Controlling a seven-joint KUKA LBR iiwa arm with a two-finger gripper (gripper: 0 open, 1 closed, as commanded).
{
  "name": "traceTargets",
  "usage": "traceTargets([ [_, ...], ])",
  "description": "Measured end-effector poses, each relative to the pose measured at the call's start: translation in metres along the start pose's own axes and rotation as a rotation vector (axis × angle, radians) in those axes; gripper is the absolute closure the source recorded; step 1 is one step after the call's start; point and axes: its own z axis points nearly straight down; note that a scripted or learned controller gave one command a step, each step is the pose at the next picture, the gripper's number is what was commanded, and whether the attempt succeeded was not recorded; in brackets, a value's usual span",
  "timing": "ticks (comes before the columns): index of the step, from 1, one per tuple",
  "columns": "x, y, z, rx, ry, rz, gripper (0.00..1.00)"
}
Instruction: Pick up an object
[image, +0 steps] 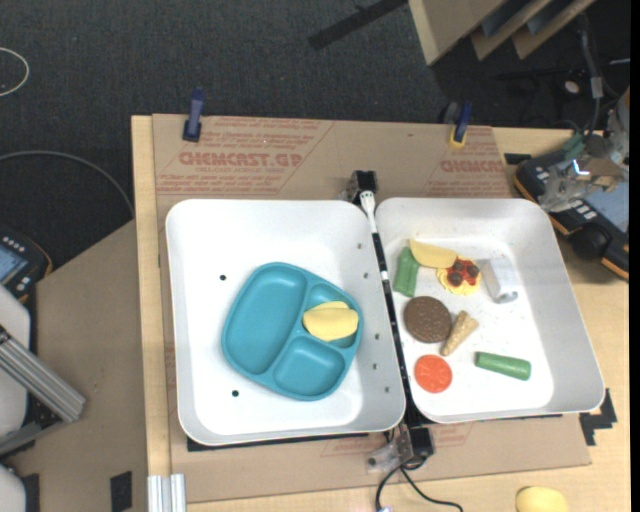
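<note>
2 white bins stand side by side on the counter. In the left bin lies a blue plate with 3 compartments, and a yellow piece rests in its right compartment. The right bin carries 8 small things: a green block near the left wall, a yellow wedge, a red-yellow piece, a grey piece, a brown disc, a tan cone just beside the disc, a red disc and a green cylinder.
</note>
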Motion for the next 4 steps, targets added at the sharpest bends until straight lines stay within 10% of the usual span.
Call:
traceTargets([
  [1, 0.014, -0.064, 0.126, 0.002, 0.001, -0.002, 1.00],
  [2, 0.019, -0.079, 0.131, -0.012, -0.005, -0.002, 1.00],
  [3, -0.001, -0.054, -0.039, -0.003, -0.002, -0.002, 1.00],
  [4, 0.000, -0.022, 0.128, -0.007, -0.002, -0.002, 1.00],
])
